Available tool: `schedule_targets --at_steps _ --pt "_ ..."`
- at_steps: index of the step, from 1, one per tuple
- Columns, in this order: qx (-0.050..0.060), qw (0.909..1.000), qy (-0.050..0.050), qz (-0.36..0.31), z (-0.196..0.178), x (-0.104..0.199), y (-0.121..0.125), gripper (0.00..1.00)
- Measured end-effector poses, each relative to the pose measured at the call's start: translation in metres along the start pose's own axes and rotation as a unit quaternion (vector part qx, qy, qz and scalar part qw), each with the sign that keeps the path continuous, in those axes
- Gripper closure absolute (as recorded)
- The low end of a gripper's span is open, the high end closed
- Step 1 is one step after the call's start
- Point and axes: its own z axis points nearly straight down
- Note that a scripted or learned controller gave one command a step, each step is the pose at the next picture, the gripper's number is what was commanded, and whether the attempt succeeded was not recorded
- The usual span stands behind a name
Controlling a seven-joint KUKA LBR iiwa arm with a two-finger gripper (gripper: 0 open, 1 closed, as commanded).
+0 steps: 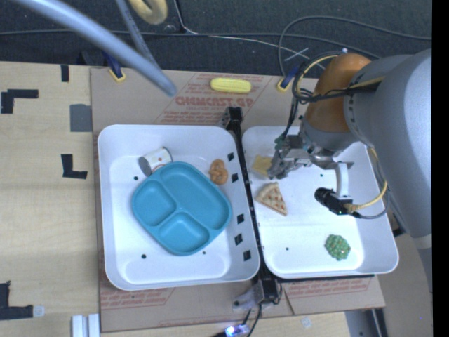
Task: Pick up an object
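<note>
From my remote station I watch the arm reach in from the right and hang its gripper low over the upper left corner of the right bin, just above a pale yellow block that lies near the divider between the 2 bins. I cannot tell from this angle how the pincer stands, and nothing is visibly held. The block looks like the thing being gone after; a waffle-patterned wedge lies just below it, and a green knobbly ball sits well apart toward the bin's lower right. To do this step well, I judge the gripper should come straight down centered on the block, straddle its narrow sides, stay off the bin wall beside it, and avoid nudging the wedge before lifting cleanly. The left bin holds a blue tray with 3 compartments, a small white cup on its side and a brown lump. A yellow banana-like piece rests on the cardboard behind the bins, where red printing is visible but too blurred to read for certain.
</note>
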Motion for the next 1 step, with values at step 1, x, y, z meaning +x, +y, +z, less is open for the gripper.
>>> schedule_targets --at_steps 1 --pt "-0.003 1.0000 0.000 0.001 -0.0515 -0.0080 -0.0043 1.00"
